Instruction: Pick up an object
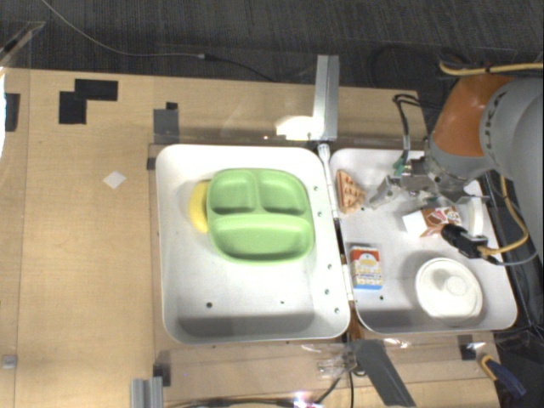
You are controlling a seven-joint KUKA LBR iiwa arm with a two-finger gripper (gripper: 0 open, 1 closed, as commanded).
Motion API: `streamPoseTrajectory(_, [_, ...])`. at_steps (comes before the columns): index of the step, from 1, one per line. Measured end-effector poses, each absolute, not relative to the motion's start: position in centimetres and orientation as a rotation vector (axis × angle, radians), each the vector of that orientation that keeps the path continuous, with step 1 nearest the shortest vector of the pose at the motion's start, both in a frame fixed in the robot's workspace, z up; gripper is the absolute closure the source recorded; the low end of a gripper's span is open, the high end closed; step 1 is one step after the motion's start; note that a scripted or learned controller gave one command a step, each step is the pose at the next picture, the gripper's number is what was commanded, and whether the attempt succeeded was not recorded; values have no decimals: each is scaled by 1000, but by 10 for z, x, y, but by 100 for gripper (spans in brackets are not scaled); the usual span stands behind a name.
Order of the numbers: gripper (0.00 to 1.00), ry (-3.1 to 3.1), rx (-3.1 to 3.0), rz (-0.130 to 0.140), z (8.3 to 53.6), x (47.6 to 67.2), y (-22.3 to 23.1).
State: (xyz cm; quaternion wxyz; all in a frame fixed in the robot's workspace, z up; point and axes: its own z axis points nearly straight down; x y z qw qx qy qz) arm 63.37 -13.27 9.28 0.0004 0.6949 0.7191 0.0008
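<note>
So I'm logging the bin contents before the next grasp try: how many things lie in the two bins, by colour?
Green: 1, divided plate
Yellow: 1, item tucked under the plate's left edge
White: 1, round lidded container
Orange and brown: 1, waffle-patterned piece
Red and white: 2, small box, packet
Total: 6

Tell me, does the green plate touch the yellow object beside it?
Touching. The camera view shows the green plate overlapping the yellow object, no gap between them.
</note>
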Motion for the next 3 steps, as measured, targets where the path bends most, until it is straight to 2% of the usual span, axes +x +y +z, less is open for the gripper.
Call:
streamPoseTrajectory(1, [0,2356,2073,4,132,657,-192])
streamPoseTrajectory(2, [0,2445,1964,6,85,608,-206])
streamPoseTrajectory(3, [0,2689,1633,-18,85,667,-158])
